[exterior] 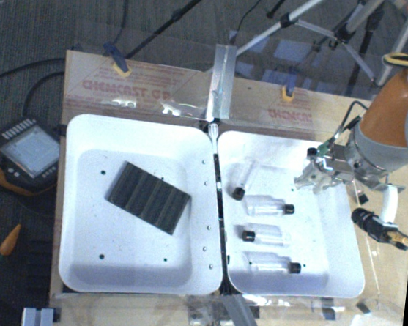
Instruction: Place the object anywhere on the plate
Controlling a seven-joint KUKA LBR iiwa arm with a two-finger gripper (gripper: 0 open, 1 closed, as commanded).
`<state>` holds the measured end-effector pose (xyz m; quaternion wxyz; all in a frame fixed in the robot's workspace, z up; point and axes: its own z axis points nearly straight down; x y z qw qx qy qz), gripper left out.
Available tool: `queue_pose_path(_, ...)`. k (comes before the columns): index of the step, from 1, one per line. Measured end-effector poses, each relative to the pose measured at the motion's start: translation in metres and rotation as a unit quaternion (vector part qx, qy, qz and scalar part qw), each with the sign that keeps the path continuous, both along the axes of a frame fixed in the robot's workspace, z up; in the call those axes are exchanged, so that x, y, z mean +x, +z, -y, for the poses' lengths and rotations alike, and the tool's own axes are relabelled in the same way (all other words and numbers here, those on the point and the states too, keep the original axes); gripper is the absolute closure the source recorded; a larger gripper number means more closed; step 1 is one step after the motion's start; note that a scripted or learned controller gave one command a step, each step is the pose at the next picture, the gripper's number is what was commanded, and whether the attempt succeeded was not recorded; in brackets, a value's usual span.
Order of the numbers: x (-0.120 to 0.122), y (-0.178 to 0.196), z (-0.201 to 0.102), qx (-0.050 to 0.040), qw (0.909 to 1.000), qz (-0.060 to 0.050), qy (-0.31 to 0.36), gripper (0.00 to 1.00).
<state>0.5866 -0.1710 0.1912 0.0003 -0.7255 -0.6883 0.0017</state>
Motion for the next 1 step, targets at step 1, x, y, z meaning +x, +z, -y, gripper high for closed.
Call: queue_pose_path(1,0.0397,0.0011,-0.0882,0.0009,0.9917,0.001,0.129,1.0)
